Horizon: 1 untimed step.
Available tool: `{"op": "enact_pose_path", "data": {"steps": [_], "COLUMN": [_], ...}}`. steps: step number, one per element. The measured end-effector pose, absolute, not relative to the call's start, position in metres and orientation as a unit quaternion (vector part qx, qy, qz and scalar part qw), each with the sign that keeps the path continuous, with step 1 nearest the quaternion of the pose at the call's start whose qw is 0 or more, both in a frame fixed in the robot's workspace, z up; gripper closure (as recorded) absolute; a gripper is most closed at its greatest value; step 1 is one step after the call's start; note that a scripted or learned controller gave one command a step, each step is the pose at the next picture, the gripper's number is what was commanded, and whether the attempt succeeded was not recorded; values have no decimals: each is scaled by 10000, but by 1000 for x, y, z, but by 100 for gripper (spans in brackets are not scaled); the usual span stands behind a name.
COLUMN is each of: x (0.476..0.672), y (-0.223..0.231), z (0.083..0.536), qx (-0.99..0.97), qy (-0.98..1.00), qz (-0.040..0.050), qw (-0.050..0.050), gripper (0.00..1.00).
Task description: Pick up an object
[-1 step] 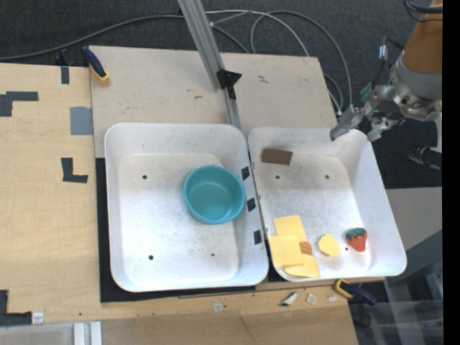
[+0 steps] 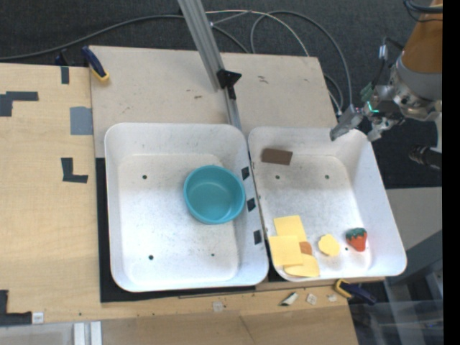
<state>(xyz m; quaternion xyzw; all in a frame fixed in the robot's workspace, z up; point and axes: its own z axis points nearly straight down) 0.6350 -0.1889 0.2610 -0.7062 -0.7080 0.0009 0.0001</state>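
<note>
The beige tabletop (image 2: 180, 77) carries two shallow white plastic bins side by side. The left bin (image 2: 136, 157) contains a round teal plastic bowl (image 2: 213, 194), upright, near its right wall. The right bin (image 2: 374, 192) contains, near its front edge, flat yellow foam pieces (image 2: 291, 246), a small yellow round piece (image 2: 328, 246) and a small red strawberry-like toy (image 2: 356, 238); a brown rectangular block (image 2: 276, 156) lies near its back wall. The end effector (image 2: 352, 126) hangs above the right bin's back right corner, nothing between its fingers; finger spacing cannot be determined.
</note>
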Motion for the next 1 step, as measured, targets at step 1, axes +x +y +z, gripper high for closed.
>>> {"op": "enact_pose_path", "data": {"steps": [1], "x": [634], "y": [-182], "z": [197], "qx": [-7061], "qy": [-7081], "qz": [24], "qw": [30], "gripper": [0]}}
